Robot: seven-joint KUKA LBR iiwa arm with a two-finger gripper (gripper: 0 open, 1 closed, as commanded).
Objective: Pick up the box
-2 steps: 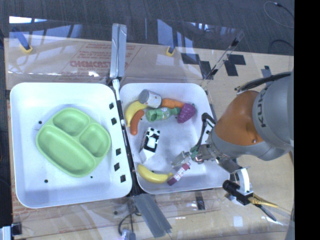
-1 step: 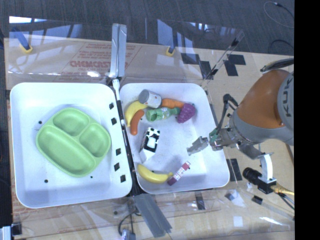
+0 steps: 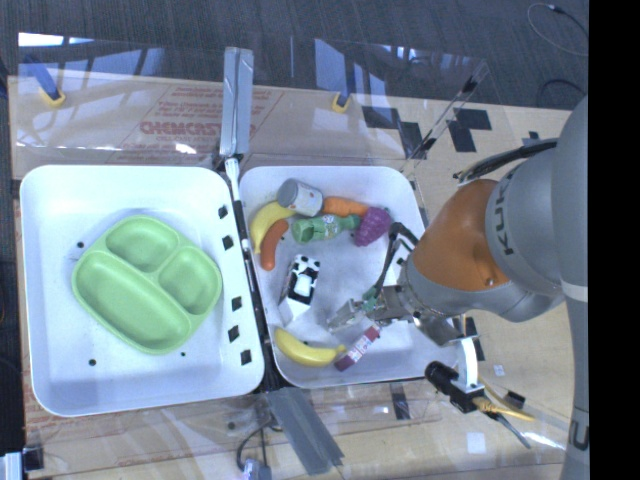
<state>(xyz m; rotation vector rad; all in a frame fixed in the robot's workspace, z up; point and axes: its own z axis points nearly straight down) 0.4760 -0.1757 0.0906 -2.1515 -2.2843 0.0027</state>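
Note:
The box [image 3: 303, 279] is small, black and white, and lies near the middle-left of the right bin [image 3: 420, 363]. My gripper [image 3: 350, 314] hangs low over the same bin, a short way to the right of the box and slightly nearer the front. It sits apart from the box, just above a yellow banana [image 3: 303, 349]. The grey arm with its orange band [image 3: 455, 248] reaches in from the right.
Along the right bin's far side lie a grey can [image 3: 300, 197], a second banana [image 3: 265, 222], an orange carrot [image 3: 345, 207], a green bottle [image 3: 322, 229] and purple grapes [image 3: 372, 224]. A maroon bar [image 3: 360, 346] rests by the front banana. The left bin holds a green divided plate [image 3: 147, 281].

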